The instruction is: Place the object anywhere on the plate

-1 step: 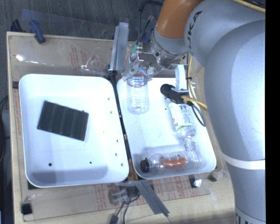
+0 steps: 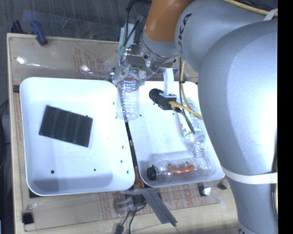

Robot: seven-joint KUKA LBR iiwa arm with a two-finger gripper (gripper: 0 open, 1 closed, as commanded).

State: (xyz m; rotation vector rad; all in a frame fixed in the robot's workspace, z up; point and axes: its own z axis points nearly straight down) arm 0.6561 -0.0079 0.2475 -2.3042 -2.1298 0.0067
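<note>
Clear bottle (image 2: 130, 97) hanging upright directly beneath gripper (image 2: 129, 77), above bins' divide

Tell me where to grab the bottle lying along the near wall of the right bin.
Grip the bottle across its mid-body, coming from above, fingers closing over its narrow width. It lies on its side with the dark cap pointing left, so the round body is the widest open part; the bin wall crowds its near side.

Dark letters run along the grey arm (image 2: 224, 57) just below its orange band (image 2: 166, 13); only a fragment resembling "KUKA" shows, partly cut off by the curve. Faint reddish print marks the counter (image 2: 107, 206) along its near and far edges, too blurred to read.
</note>
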